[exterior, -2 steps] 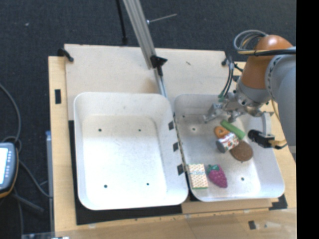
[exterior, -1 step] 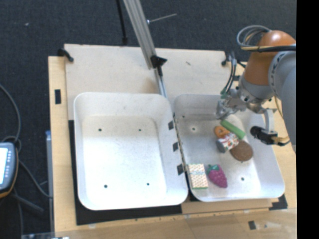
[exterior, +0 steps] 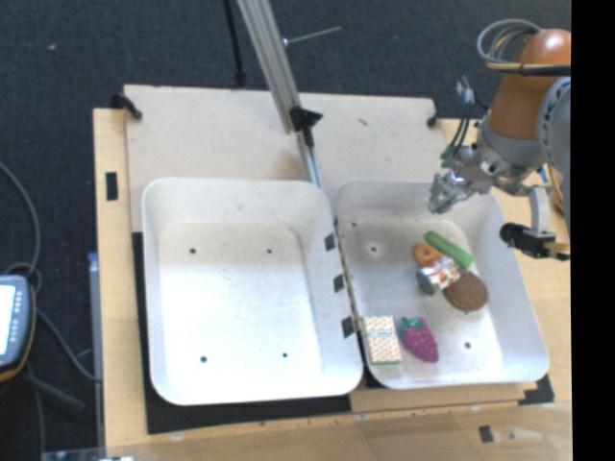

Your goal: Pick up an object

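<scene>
I see the arm [exterior: 519, 104] slanting down from two o'clock, gripper [exterior: 444, 198] above the right bin's [exterior: 519, 353] far rim.

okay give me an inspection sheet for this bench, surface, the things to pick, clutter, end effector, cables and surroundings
Surface: tan bench bearing two white bins side by side, left bin and right bin.
Job's things: all in the right bin; green piece, orange piece, small silver and red item, brown round item, purple grape bunch, small box by the divider.
Clutter: nothing seen.
End effector: above the right bin's far rim, nothing visibly held.
Cables: loops at the arm's wrist; dark cable on the floor.
Surroundings: dark carpet, metal rail, handheld pendant.
</scene>
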`<control>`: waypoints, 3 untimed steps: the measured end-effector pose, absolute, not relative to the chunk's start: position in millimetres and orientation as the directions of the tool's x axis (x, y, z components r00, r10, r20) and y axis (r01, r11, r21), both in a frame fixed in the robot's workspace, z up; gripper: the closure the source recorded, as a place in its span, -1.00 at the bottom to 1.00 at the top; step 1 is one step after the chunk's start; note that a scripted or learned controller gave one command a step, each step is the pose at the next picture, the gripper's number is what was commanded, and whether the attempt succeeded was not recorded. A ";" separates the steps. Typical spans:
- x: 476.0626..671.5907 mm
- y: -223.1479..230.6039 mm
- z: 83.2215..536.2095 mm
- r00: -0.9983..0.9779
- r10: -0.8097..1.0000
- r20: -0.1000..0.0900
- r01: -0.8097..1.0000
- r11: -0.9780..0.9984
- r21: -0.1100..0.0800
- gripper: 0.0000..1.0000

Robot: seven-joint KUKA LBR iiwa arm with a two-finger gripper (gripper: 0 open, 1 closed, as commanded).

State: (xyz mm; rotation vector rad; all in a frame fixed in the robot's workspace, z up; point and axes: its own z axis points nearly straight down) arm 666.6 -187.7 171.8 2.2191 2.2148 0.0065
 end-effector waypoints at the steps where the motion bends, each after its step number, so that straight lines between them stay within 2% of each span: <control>1: 668.2 -190.9 237.9 -0.002 1.000 -0.003 1.000 0.002 0.010 1.00; 2: 669.3 -191.0 251.6 -0.006 1.000 -0.001 1.000 0.006 0.005 1.00; 3: 660.8 -150.3 253.5 -0.005 1.000 0.000 1.000 0.005 0.001 1.00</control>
